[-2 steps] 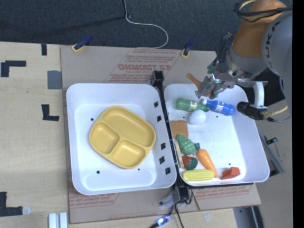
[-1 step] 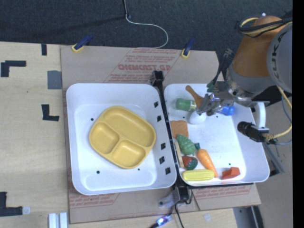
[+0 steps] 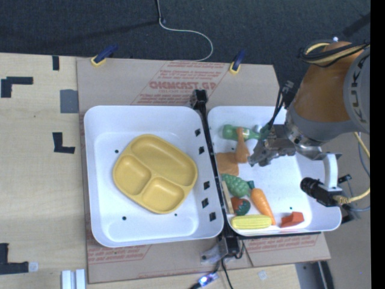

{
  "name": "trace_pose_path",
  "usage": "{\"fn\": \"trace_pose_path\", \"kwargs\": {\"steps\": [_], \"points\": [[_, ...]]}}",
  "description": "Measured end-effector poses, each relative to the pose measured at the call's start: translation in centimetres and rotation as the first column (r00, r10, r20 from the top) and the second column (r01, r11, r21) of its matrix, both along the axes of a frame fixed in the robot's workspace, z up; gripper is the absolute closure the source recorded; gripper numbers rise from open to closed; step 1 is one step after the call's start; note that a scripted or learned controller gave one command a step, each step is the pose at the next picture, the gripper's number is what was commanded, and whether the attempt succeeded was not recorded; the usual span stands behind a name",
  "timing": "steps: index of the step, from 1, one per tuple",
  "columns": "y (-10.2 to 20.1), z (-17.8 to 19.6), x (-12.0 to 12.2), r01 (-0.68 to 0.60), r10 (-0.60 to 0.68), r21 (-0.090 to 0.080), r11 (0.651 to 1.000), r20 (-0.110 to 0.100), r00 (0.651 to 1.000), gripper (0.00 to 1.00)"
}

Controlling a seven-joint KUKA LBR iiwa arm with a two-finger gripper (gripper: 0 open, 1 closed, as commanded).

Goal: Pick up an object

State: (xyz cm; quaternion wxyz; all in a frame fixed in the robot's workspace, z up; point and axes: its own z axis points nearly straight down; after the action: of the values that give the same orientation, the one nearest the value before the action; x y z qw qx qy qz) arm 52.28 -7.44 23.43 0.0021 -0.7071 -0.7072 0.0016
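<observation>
The right bin [image 3: 283, 188] holds several toy foods: a green piece [image 3: 230, 130] at the top, an orange-brown piece [image 3: 242, 146], a tan slice [image 3: 227, 163], a green leafy item [image 3: 237, 185], a carrot [image 3: 261, 201], a red piece [image 3: 240, 206], a corn cob [image 3: 251, 222] and a red wedge [image 3: 292, 219]. My gripper [image 3: 263, 152] hangs over the upper middle of this bin, just right of the orange-brown piece. Its dark fingers point down-left, and nothing shows between them.
In the left bin [image 3: 96, 137] lies a yellow three-compartment plate [image 3: 155, 173]. A black divider [image 3: 207, 155] with clips runs between the bins. The arm's orange and grey body [image 3: 328, 101] covers the right bin's upper right corner. Cardboard [image 3: 174, 83] lies under both bins.
</observation>
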Motion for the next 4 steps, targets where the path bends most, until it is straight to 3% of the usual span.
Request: {"fn": "trace_pose_path", "kwargs": {"steps": [1, 2, 4], "points": [[-0.5, -0.9, -1.8, 0.001, -0.001, -0.001, 1.0, 0.001, 1.0, 1.0], [0.5, -2.0, -1.1, -0.001, 0.001, -0.001, 1.0, 0.001, 1.0, 1.0], [-0.3, -2.0, -0.7, -0.002, 0.002, 0.0, 1.0, 0.003, 1.0, 1.0]]}}
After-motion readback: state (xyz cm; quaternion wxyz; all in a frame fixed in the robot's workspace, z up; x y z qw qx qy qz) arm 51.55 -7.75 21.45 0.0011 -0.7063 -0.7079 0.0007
